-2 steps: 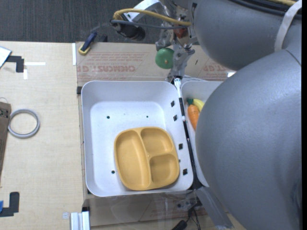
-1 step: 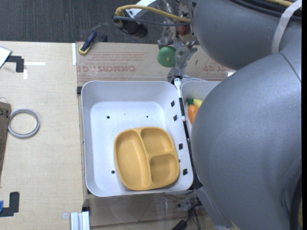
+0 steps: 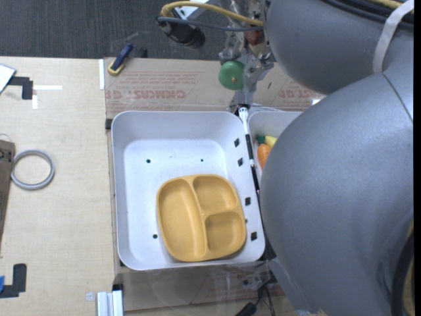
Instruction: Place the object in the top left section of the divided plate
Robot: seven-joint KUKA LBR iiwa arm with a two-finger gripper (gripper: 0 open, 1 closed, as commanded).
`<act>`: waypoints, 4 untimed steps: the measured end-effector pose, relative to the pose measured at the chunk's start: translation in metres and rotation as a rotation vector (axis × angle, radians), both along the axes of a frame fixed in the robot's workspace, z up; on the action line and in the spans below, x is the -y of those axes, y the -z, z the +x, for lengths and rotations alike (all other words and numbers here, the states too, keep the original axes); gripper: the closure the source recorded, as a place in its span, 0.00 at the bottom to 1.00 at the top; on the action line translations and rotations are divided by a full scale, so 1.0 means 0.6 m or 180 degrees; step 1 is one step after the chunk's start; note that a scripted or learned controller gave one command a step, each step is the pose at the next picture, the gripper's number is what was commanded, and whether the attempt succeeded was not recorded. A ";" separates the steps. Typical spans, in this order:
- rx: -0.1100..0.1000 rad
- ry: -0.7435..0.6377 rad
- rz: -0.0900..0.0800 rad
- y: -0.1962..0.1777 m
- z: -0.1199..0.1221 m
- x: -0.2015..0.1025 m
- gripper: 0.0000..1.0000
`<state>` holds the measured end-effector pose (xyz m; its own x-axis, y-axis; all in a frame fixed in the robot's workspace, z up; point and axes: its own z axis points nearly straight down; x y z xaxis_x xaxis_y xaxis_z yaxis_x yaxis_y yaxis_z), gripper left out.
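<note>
Occupying the right side of the view, the grey arm (image 3: 348, 143) reaches toward the far edge of the bench and covers most of the right bin (image 3: 279, 118). The left bin (image 3: 131, 143), taken as the landmark, is fully visible. A yellow divided plate (image 3: 200, 217) lies in the near half of the left bin, its three sections bare. The gripper (image 3: 242, 71) hangs beyond the far right corner of the left bin, over brown cardboard (image 3: 171, 84). A green round object (image 3: 230, 75) sits at the fingers, apparently clamped between them. An orange item (image 3: 264, 155) lies just right of the left bin's right wall, inside the right bin. A grey tape ring (image 3: 31, 169) rests well left of the left bin.
</note>
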<state>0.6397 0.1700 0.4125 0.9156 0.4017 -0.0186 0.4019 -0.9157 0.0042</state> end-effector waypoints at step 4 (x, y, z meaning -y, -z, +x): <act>0.0012 0.0728 0.0000 -0.084 0.021 0.073 1.00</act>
